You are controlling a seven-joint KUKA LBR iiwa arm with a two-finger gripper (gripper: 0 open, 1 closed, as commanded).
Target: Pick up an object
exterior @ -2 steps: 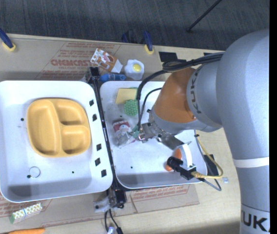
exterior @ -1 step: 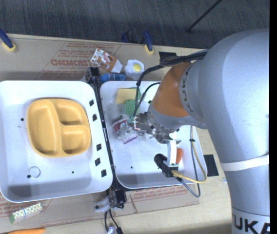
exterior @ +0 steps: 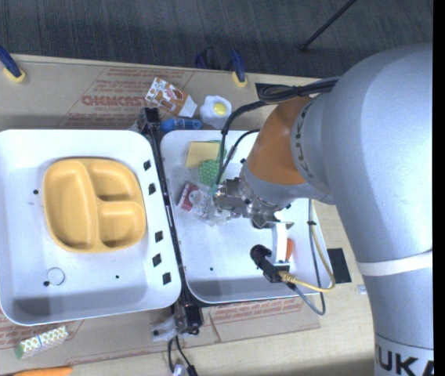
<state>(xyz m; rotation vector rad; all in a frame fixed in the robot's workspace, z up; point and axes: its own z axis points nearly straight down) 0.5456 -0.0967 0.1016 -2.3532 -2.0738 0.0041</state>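
Note:
My gripper (exterior: 224,202) reaches down into the right bin (exterior: 230,276), near its left middle. Right under and beside it lie a crumpled clear plastic item (exterior: 201,204) and a small red packet (exterior: 184,198). Just behind them sit a green object (exterior: 208,171) and a yellow block (exterior: 200,153). An orange-red item (exterior: 286,248) lies at the bin's right side, partly behind a black cable fitting (exterior: 265,262). The wrist and the orange band (exterior: 273,151) hide what is directly below the gripper.
The left bin (exterior: 11,288) holds a yellow divided tray (exterior: 93,204). Behind the bins lie a snack packet (exterior: 164,95), a blue item (exterior: 180,124) and a yellow-white item (exterior: 217,110). A wrapped candy pack (exterior: 42,341) lies at the front left. The arm's grey body covers the right side.

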